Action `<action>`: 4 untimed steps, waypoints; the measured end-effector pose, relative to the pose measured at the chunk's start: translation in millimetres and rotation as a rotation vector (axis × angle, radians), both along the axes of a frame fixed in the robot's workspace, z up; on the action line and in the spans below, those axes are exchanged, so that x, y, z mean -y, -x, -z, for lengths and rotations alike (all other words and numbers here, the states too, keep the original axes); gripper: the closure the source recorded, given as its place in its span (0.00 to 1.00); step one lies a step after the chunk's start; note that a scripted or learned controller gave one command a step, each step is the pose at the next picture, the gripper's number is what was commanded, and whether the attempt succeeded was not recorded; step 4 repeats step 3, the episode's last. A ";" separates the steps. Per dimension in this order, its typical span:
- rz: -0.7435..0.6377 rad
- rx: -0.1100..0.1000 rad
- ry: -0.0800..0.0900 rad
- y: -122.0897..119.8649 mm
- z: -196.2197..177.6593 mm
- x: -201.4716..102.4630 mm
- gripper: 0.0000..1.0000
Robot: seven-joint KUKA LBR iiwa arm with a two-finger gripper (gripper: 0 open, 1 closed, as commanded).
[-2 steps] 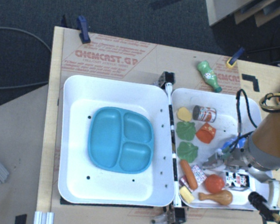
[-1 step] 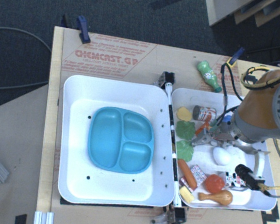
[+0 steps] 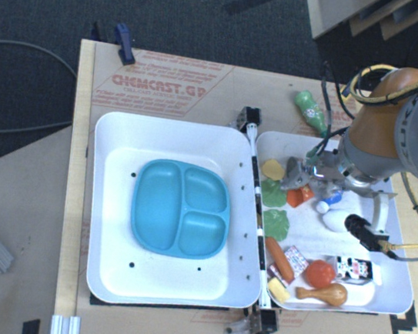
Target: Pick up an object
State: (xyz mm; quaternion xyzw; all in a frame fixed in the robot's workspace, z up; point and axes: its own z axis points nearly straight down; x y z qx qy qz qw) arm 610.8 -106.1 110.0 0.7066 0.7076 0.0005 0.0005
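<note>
Grey arm with orange band enters from the right of the frame; gripper [image 3: 306, 177] sits low in the upper left part of the right bin [image 3: 396, 295]. Grip state: cannot tell from this angle.

Nearest item: small orange-red block [image 3: 299, 197], just below the gripper tip, touching or nearly touching it. Judged light, rigid plastic, likely smooth; best taken across its short flat sides.

Adjacent: yellow piece [image 3: 273, 169] and green leafy pieces [image 3: 273, 193] to the left against the bin wall; blue-and-white piece [image 3: 332, 197] and white egg-like shape [image 3: 335, 218] to the right. Judged crowded, little finger room on either side.

Lower in the bin: hot dog [image 3: 280, 261], red tomato [image 3: 319, 273], drumstick [image 3: 324, 295], small printed carton [image 3: 354, 270]. Rounded ones probably slippery.

Left bin [image 3: 105, 186]: blue divided plate [image 3: 181, 208], broad bare floor around it.

Edges: divider between bins close at the left of the gripper; open room lies toward mid-bin.
</note>
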 end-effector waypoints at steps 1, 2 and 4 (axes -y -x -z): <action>0.002 0.000 0.000 -52.5 24.3 -5.0 0.00; 0.000 0.004 0.002 -54.0 12.2 -5.4 1.00; 0.000 -0.001 -0.001 -2.7 -75.3 -66.4 1.00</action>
